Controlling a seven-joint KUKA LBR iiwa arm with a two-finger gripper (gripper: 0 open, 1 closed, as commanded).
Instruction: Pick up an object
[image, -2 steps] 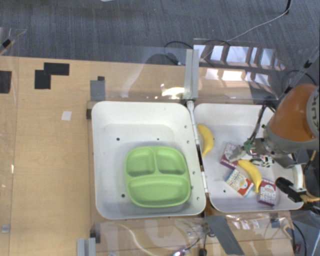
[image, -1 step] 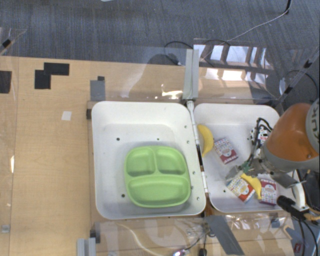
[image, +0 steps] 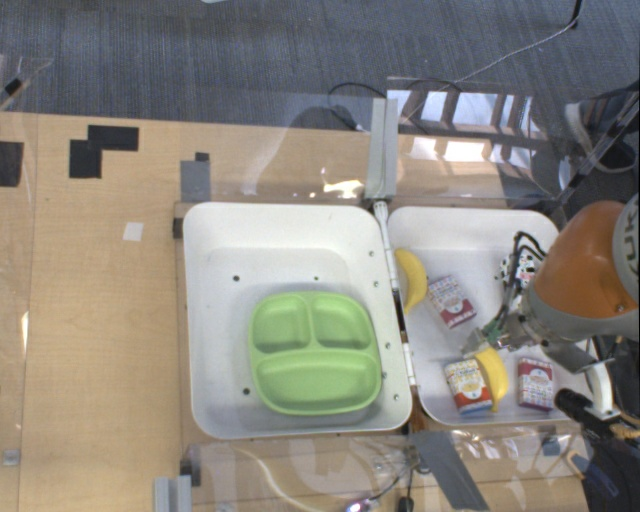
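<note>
Plate (image: 315, 352) in left bin (image: 225, 240)

Grey arm (image: 570, 315) with broad orange band (image: 585, 262)

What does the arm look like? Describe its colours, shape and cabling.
The arm is a rounded grey body with a broad orange band above the wrist. Black and white cables run beside it near its upper left. The tool is small, dark and metallic; its details are too fine to make out.

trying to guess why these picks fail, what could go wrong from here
The gripper sits low in the right bin, right at a banana that lies against a small box. It may well catch both, or nudge the banana off. A second box lies close beside them, so it might get bumped too.
</note>
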